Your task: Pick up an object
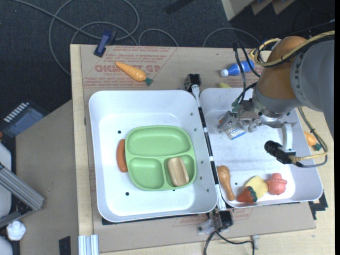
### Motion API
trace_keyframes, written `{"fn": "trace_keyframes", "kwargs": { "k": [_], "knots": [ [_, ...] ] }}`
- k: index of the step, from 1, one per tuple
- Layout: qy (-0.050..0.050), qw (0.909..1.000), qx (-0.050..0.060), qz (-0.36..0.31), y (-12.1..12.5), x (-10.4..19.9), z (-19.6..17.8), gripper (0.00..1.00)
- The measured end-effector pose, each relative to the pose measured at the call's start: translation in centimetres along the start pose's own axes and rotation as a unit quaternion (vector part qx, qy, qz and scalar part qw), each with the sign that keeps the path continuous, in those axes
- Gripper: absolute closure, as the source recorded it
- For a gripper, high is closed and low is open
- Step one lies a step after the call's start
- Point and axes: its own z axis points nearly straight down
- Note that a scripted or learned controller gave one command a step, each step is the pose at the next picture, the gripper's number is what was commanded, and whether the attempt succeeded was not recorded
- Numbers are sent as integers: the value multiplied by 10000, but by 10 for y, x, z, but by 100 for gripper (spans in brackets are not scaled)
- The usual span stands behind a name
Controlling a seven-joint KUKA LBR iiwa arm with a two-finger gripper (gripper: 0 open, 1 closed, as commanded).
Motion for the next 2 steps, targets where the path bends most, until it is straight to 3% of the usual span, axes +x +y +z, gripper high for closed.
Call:
{"fn": "trace_keyframes", "kwargs": {
  "k": [1,2],
  "knots": [
    [1,10000,-7,-4,3,8,14,0],
    [-2,10000,-19,-2,4,8,3,100]
  ]
}}
